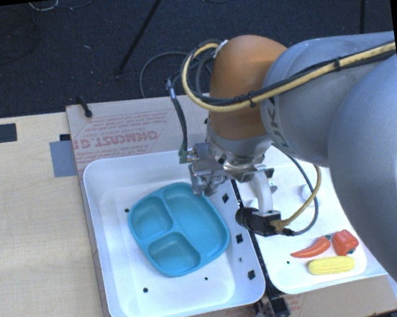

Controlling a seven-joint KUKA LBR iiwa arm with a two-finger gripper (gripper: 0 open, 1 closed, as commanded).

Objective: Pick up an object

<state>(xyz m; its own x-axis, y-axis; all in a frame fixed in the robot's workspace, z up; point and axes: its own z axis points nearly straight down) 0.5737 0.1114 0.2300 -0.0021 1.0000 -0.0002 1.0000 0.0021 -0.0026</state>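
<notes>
The blue divided plate (177,228) fills the middle of the left bin (107,238), leaving bare floor along its edges. In the right bin (302,282), three toy vegetables (327,254) crowd the near corner. The arm (339,121) overhangs the divide between the bins.

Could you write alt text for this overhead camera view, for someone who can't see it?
A grey robot arm reaches from the right over two white bins. The left bin holds a blue divided plate; the right bin holds a toy chili, a red pepper and yellow corn.
</notes>
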